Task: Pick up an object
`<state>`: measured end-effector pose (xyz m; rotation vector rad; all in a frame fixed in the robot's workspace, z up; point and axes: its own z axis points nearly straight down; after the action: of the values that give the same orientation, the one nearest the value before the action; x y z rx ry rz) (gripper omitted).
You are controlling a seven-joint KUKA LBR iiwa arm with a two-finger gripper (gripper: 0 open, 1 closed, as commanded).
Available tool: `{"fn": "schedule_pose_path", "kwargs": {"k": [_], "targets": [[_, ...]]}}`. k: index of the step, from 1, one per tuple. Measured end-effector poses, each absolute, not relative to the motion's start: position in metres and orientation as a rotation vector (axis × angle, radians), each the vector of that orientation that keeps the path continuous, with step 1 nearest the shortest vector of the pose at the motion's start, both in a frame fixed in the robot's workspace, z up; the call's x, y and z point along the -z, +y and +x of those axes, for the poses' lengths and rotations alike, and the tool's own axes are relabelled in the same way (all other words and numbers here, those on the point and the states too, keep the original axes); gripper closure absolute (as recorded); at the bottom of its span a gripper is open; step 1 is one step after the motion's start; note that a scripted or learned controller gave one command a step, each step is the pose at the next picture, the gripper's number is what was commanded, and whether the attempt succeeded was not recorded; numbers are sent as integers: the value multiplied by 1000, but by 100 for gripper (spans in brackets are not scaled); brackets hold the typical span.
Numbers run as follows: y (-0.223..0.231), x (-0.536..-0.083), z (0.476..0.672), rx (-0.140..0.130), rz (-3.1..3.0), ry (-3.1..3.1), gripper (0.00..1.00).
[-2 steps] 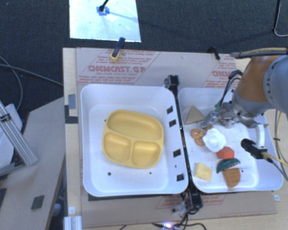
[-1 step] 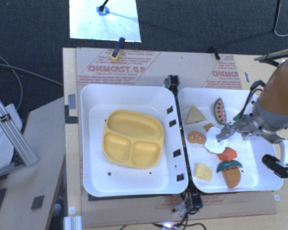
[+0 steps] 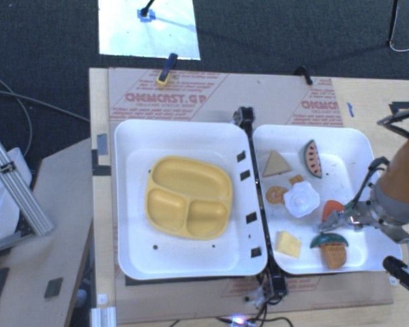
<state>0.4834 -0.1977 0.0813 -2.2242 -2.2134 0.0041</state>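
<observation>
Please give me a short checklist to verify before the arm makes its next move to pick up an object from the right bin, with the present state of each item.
1. Gripper is over the right white bin: ok.
2. A target lies close: the red rounded toy piece sits right beside the fingertips: ok.
3. Something is between the fingers: cannot tell.
4. Neighbours crowd the target: the white crumpled object and the orange toy with green top lie near: not ok.
5. The other items are apart from the gripper: yellow cheese-like block, tan triangular piece, watermelon slice toy: ok.
6. Yellow divided tray rests in the left white bin, away from the arm: ok.
</observation>
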Motion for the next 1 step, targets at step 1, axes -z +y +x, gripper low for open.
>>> {"fn": "schedule_pose_path", "kwargs": {"k": [1], "targets": [[-208, -156, 501, 5, -2224, -2232, 0]]}}
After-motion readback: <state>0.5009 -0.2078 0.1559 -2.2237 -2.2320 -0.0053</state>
